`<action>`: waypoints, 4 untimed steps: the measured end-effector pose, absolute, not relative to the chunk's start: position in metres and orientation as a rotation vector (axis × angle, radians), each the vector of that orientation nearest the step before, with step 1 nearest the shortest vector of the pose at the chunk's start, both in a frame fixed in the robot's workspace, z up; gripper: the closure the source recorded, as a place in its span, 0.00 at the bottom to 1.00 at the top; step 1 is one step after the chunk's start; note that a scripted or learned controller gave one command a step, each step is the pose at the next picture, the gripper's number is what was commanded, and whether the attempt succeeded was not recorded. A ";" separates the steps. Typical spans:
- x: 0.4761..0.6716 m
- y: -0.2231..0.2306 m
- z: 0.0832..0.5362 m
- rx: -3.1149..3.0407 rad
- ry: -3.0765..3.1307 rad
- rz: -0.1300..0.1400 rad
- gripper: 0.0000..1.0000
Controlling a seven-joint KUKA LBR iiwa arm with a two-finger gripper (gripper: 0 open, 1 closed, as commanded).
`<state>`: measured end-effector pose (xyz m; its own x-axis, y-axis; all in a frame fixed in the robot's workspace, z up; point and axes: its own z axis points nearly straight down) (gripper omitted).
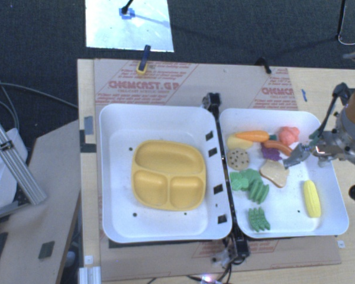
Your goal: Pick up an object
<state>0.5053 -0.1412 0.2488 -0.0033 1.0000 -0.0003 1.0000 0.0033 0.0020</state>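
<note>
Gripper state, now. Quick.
Gripper: over the right bin, above the toy food near the bread slice; open or shut cannot be told, and nothing is seen held.

Yellow tray (168, 182): matt plastic. White bins (115, 158): smooth, glossy plastic.

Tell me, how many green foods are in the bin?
3, all in the right bin: a leafy one by the middle wall, a pod bunch beside it, another bunch nearer the front.
</note>
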 end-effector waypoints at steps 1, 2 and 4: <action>0.518 -0.094 0.082 2.217 2.231 -0.001 0.00; 0.521 -0.096 0.101 2.217 2.221 0.009 1.00; 0.499 -0.031 0.228 2.218 2.222 0.003 0.00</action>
<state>0.4991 -0.0306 0.2285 -0.0022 1.0000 0.0001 1.0000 0.0022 0.0030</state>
